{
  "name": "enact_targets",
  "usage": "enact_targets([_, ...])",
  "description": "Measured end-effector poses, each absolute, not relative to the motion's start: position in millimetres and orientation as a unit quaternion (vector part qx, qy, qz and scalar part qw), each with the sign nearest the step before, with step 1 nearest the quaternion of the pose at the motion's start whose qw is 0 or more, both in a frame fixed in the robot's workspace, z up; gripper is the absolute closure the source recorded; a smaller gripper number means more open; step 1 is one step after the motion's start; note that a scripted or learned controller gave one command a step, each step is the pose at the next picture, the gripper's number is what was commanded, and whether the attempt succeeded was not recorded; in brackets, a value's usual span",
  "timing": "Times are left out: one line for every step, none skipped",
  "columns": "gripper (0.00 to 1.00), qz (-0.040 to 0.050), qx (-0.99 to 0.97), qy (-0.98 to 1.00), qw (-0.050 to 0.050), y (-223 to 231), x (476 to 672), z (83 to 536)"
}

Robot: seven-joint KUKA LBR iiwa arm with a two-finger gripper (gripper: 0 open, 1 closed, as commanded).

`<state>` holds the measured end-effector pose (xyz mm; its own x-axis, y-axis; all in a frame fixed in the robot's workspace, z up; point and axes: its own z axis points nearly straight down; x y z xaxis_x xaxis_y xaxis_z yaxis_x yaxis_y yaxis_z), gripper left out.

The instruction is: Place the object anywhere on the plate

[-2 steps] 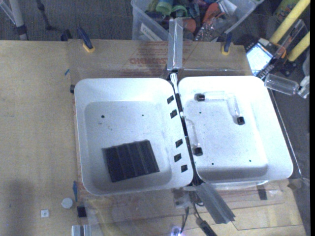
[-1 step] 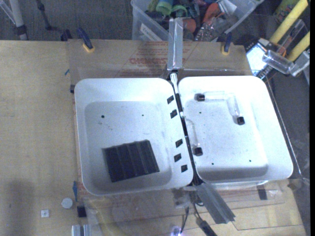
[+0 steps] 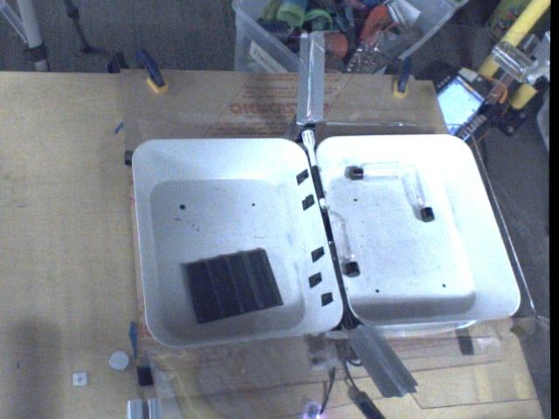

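A dark, ridged rectangular plate (image 3: 232, 285) lies flat in the front half of the left bin (image 3: 157, 168), slightly turned. In the right bin (image 3: 489, 234) a see-through piece (image 3: 395, 172) with black ends lies near the back: one black end is at the back left (image 3: 354, 174), the other further right and nearer the front (image 3: 426, 213). Whether it is one bent piece or two I cannot tell. A second see-through piece with a black tip (image 3: 350, 268) rests against the divider on the right bin's left side.
A metal bar (image 3: 310, 68) runs back from the divider between the bins. Behind the bins stands a clear tub of colourful items (image 3: 349, 7). Blue clamps (image 3: 155, 80) sit on the bench's back edge. Small bits (image 3: 118, 360) lie at the front left.
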<state>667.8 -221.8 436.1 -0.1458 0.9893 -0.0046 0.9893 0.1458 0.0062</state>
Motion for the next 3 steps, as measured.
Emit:
enact_targets([1.0,-0.0011,0.754,0.657,-0.001,-111.9,665.2,421.5])
enact_targets([1.0,0.0007,0.72,0.694,0.002,-168.1,650.7,436.0])
enact_targets([1.0,-0.0003,0.656,0.755,0.0,-213.5,567.3,435.8])
